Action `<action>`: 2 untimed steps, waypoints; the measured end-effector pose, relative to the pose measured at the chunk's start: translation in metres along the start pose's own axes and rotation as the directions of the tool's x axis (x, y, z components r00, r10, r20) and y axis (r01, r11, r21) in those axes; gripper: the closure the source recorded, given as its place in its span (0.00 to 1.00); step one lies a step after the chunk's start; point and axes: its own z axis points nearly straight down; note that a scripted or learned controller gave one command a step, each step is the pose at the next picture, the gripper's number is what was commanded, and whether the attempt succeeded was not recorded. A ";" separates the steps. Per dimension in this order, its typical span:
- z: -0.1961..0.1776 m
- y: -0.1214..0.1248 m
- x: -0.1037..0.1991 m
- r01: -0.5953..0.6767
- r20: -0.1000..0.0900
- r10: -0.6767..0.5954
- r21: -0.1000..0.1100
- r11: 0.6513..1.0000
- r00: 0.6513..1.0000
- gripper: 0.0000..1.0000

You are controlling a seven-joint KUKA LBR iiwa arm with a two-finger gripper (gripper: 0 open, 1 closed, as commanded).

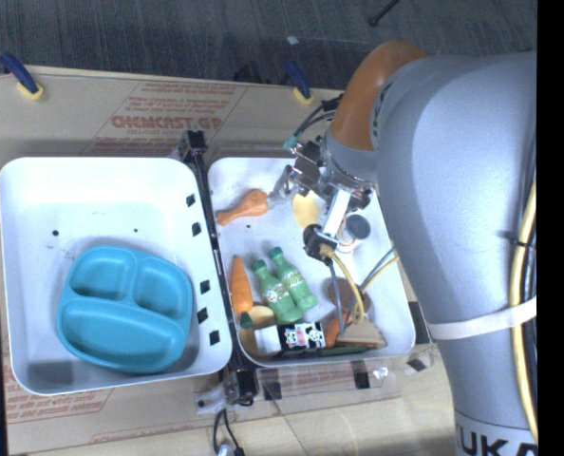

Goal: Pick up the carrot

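Grey arm [453,207], orange band at wrist, entering from right, covering right edge of right bin [227,245]. All places below given against that right bin.

Left bin [16,255] beside it, touching along shared black divider; blue sectioned tray [125,307] lying in left bin's lower half.

Gripper [291,180] hanging over upper part of right bin; finger spread not readable, cannot tell whether wide, narrow or holding anything.

Carrot [240,287] lying along right bin's left wall, lower half, pointing up-down, well below gripper, apart from it.

Two green bottles [284,283] side by side near bin's middle, just right of carrot.

Tan drumstick-shaped toy [243,206] in upper left of bin, just left of gripper.

Small black-and-white carton [302,335] at bin's bottom edge, below bottles.

Brownish wedge [363,332] in bottom right corner, under yellow cable loop.
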 end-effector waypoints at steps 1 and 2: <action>0.066 0.013 -0.020 -0.198 0.000 0.198 -0.001 0.980 0.980 0.00; 0.012 -0.013 0.021 -0.366 -0.004 0.366 -0.006 0.931 0.931 0.00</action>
